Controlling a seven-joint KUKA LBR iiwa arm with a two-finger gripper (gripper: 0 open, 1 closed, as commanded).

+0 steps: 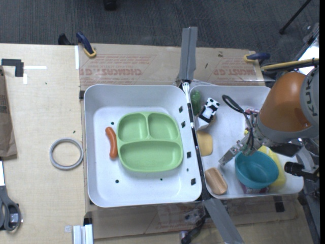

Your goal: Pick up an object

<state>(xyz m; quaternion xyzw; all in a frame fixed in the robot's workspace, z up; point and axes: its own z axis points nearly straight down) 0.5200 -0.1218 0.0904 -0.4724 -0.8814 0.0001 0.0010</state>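
I've got the hand (234, 155) low in the right bin (231, 90), at the left rim of the blue bowl (256, 169), likely lining up a rim grab; its grip I cannot tell, nothing visibly held

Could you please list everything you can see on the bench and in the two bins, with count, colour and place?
left bin: one, white, middle of the bench
divided plate: one, green, centre of the left bin
toy sausage: one, orange-red, left bin, just left of the plate
right bin: one, white, beside the left bin
bowl: one, blue, right bin, near edge
toy cow: one, black and white, right bin, far left part
toy bread: one, tan, right bin, near left corner
tape ring: one, grey, bench left of the bins
clamps: two, blue and yellow, far edge of the bench
arm: one, grey and orange, over the right bin
gripper: one, metal, above the right bin, left of the bowl
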